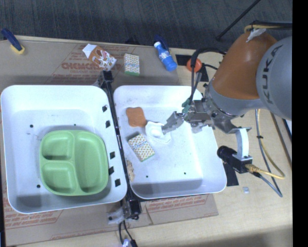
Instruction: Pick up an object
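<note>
- One two-finger gripper (167,128) was at the crumpled white object (155,131) in the right white bin (205,181); approach step.
- Finger state could not be told.
- Next move, judged: grip, then lift.

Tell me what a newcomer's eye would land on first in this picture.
First the green divided plate, lying in the left bin. Next the grey and orange arm entering from the right, its gripper low over a white object in the right bin, beside an orange-brown piece and a patterned packet.

One fixed camera above — slanting down, seemingly mid-range, on both bins (113,138).
</note>
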Motion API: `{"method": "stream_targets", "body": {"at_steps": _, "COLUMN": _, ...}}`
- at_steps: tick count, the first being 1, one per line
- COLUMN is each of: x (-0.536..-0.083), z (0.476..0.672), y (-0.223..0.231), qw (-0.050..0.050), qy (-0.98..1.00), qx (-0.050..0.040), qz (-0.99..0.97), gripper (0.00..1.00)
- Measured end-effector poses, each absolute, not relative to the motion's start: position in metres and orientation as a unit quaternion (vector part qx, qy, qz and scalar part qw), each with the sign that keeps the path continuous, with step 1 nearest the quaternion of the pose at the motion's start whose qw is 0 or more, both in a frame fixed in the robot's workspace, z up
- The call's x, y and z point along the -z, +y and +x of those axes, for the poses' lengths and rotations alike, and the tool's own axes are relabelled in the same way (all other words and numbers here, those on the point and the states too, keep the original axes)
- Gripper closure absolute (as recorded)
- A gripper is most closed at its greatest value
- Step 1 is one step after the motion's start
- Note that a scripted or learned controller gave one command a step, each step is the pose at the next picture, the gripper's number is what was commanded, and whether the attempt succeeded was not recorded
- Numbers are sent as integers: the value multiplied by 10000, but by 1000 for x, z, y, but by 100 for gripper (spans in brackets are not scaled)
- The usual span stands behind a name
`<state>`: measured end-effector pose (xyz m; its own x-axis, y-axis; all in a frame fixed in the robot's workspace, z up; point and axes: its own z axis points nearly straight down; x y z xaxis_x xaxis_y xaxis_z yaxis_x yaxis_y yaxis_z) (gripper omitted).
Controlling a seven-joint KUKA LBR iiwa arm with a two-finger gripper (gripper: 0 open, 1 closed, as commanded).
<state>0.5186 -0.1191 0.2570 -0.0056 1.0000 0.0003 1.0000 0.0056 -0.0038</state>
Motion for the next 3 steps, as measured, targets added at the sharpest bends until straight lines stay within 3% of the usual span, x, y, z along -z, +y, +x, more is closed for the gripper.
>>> {"method": "stream_targets", "body": {"at_steps": 1, "x": -109, "z": 475, "y": -115, "qw": 40, "qy": -7093, "qx": -21, "qz": -7049, "gripper": 0}}
{"method": "stream_targets", "body": {"at_steps": 2, "x": -91, "z": 475, "y": -93, "qw": 33, "qy": -7095, "qx": -14, "qz": -7047, "gripper": 0}}
{"method": "stream_targets", "body": {"at_steps": 3, "x": -101, "z": 476, "y": -93, "qw": 31, "qy": -7116, "qx": -17, "qz": -7025, "gripper": 100}}
